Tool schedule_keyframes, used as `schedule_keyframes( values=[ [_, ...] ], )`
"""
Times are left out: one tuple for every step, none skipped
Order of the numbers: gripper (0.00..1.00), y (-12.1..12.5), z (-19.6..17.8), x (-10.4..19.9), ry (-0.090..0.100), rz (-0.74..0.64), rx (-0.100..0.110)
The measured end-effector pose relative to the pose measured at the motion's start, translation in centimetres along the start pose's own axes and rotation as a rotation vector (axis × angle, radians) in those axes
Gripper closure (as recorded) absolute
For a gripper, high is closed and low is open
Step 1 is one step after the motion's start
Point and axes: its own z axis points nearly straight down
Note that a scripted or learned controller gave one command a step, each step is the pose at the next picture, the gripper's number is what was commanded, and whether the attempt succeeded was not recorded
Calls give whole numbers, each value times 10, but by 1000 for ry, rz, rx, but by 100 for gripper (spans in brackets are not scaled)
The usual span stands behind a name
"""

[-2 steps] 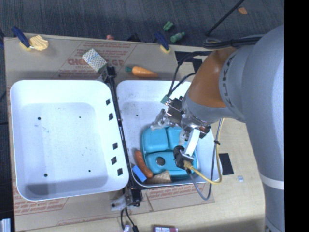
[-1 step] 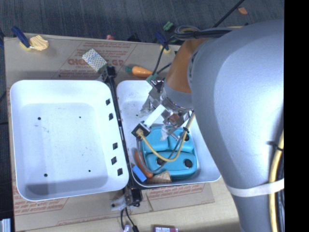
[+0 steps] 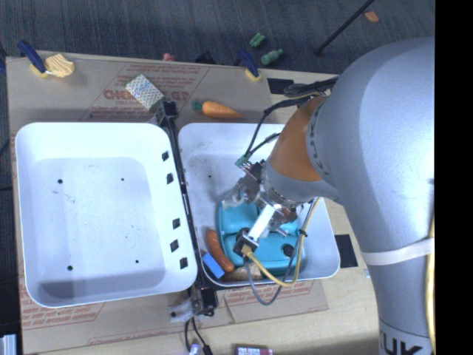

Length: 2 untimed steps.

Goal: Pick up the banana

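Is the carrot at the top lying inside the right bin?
No, the carrot lies on the cardboard, outside the right bin.

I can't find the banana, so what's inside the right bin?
The right bin holds a teal object, an orange piece and a blue piece. The arm covers much of it, so more may lie hidden underneath.

view: above bench [image 3: 89, 80] | slanted downward | near | frames both bins [image 3: 96, 213]

A grey arm [image 3: 369, 139] reaches into the right bin [image 3: 199, 143], its wrist above a teal object [image 3: 229, 220]. An orange piece [image 3: 214, 241] and a blue block [image 3: 214, 263] lie in the bin's lower left corner. A carrot [image 3: 219, 110] rests on the worktop [image 3: 89, 72].
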Motion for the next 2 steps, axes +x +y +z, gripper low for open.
schedule_keyframes(
  values=[
    [0, -28, 5, -27, 16, 142, -16],
    [0, 14, 21, 13, 6, 29, -5]
  ],
)
